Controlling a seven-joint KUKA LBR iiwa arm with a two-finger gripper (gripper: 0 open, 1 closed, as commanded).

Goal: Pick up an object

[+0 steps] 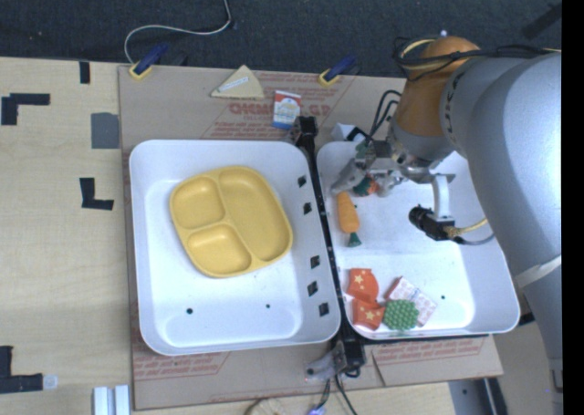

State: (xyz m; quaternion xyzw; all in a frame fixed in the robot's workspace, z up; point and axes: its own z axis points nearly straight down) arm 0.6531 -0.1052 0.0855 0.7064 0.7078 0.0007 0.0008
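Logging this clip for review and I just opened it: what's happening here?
A grey arm reaches in from the right, its gripper low over the top of the right bin, just above a toy carrot. Nothing is visibly held. More small items sit at that bin's near edge: orange pieces and a green piece. The left bin holds a yellow divided plate.

Left bin [146,222] floor mostly taken by yellow divided plate [230,220]; right bin [497,299] centre open, carrot [348,214] near divider
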